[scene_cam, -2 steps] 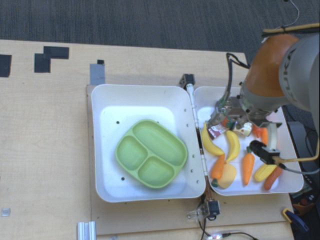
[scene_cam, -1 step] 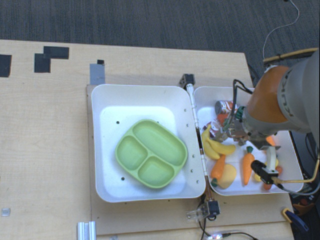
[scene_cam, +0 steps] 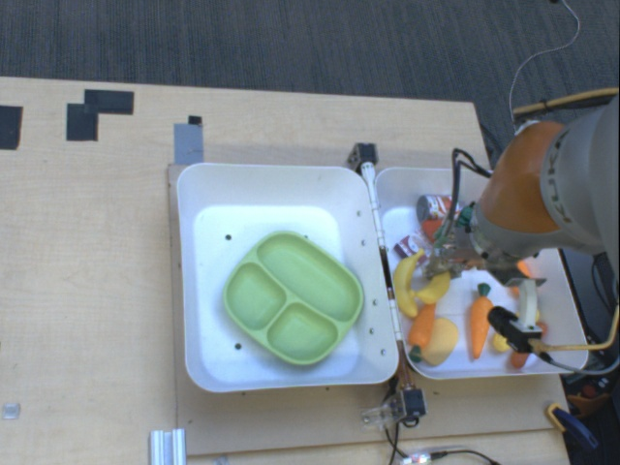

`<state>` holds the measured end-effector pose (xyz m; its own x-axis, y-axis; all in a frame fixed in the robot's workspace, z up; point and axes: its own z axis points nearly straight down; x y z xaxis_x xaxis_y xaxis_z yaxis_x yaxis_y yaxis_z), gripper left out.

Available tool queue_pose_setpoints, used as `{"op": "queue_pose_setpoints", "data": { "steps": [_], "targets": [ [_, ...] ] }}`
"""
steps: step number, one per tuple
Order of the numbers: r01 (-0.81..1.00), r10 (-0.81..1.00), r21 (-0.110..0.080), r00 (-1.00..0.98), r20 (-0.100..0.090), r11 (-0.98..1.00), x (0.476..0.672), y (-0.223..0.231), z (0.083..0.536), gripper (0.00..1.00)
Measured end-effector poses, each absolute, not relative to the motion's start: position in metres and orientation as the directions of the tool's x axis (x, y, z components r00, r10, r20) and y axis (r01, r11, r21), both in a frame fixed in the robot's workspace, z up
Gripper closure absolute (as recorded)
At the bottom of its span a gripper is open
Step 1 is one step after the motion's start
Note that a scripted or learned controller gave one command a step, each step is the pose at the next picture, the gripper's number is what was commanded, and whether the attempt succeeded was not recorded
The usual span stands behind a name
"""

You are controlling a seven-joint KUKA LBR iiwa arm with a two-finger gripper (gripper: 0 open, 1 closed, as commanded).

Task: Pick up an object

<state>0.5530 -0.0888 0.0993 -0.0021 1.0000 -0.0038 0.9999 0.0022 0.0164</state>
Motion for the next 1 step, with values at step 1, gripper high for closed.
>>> {"op": "queue_pose_setpoints", "data": {
  "steps": [1],
  "targets": [
    [1.0, 1.0, 0.004, -0.005, 0.001, 0.005, 0.5149, -0.0021, 0.185, 1.0]
  ]
}}
